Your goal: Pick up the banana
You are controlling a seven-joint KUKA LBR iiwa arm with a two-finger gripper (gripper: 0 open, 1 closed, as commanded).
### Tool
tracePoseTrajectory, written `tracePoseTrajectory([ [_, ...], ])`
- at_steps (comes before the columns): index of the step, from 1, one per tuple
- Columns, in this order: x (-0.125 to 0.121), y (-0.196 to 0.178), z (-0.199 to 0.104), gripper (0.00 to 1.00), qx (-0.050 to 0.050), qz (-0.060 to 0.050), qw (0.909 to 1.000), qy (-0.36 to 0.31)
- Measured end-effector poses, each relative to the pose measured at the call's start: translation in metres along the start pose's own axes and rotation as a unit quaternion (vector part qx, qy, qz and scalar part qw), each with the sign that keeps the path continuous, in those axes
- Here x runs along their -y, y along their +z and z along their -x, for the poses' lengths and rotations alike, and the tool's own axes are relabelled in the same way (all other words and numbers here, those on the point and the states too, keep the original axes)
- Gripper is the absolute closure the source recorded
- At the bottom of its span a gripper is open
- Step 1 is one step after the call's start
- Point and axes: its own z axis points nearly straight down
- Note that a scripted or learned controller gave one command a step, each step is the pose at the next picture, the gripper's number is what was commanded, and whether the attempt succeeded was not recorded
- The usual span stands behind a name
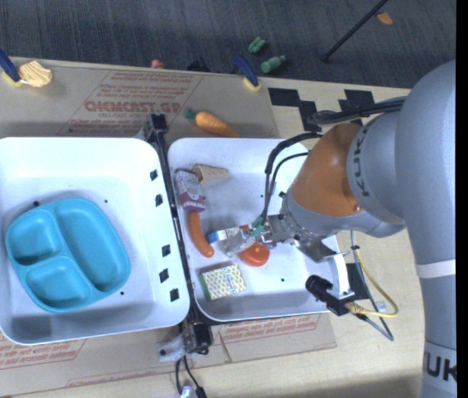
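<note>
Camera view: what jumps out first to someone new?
The grey arm with its orange band fills the right side, its gripper low over the right bin among small items. The blue divided tray sits in the left bin. A toy carrot lies on the cardboard behind the bins.

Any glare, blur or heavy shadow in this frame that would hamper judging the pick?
Camera view: even lighting, soft shadows inside the right bin; the white bin floors look slightly washed out; the gripper and the small items beside it are soft and hard to separate; the blue divided tray reads clearly.
</note>
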Motion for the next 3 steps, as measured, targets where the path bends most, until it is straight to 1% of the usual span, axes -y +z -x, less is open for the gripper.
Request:
tracePoseTrajectory([
  [1, -0.086, -0.001, -0.020, 0.00, 0.000, 0.001, 0.9987, 0.052],
  [2, -0.054, -0.001, -0.050, 0.00, 0.000, 0.000, 0.9999, -0.012],
  [3, -0.100, -0.001, -0.045, 0.00, 0.001, 0.001, 0.9987, -0.051],
])
